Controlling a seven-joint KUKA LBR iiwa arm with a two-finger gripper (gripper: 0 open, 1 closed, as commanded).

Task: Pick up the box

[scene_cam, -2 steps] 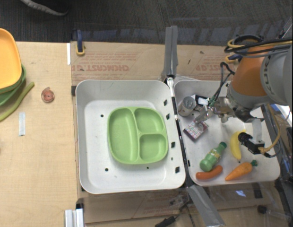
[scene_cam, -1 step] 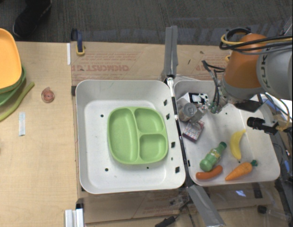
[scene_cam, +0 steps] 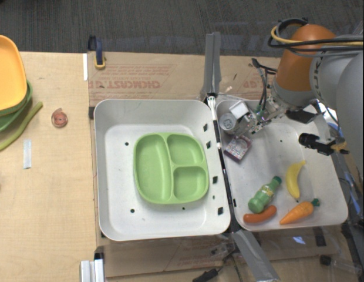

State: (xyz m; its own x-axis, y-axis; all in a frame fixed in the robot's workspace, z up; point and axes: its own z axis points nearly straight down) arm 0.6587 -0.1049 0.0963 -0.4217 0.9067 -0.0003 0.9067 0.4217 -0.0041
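The box [scene_cam: 236,148] is a small purple and white packet lying flat at the left side of the right bin [scene_cam: 329,216], close to the wall shared with the other bin. My gripper [scene_cam: 245,126] hangs at the back left of that bin, just above and behind the box. Its metal body and cables hide the fingertips. I cannot tell whether it touches the box. The grey arm with its orange band [scene_cam: 299,63] reaches in from the upper right.
A banana [scene_cam: 295,180], a green bottle [scene_cam: 264,196], a carrot [scene_cam: 298,211] and a red sausage [scene_cam: 259,217] lie at the front of the right bin. The left bin [scene_cam: 111,216] holds a green divided plate [scene_cam: 170,168]. Stacked dishes [scene_cam: 7,87] sit far left.
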